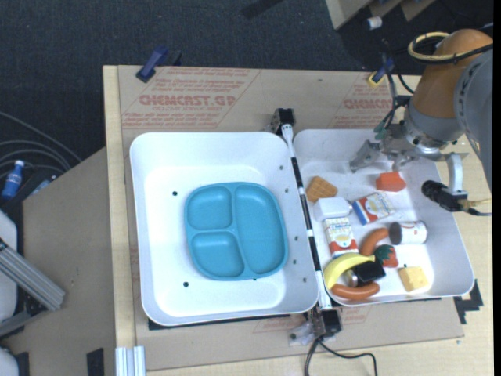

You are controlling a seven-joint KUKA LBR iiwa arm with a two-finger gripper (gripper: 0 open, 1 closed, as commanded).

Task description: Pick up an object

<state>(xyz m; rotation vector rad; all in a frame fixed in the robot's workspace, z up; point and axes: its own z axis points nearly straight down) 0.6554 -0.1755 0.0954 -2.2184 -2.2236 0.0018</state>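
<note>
The brown board (235, 92) under the bins says "CHEMCAST" in red letters. There are two white bins. The left bin (156, 210) has one blue plate (235, 231) with three parts. The right bin (446, 241) has about ten toy foods, like a yellow banana (338, 266) and an orange toy (391, 182). The gripper (383, 157) hangs with its two fingers spread apart, holding nothing. The orange toy sits just below it.

bright, even light from overhead, and the white bins (149, 210) nearly blow out. soft shadow hugs the blue tray (235, 231). dark floor at the top goes murky. whole picture slightly soft and grainy, small items smeared.
</note>
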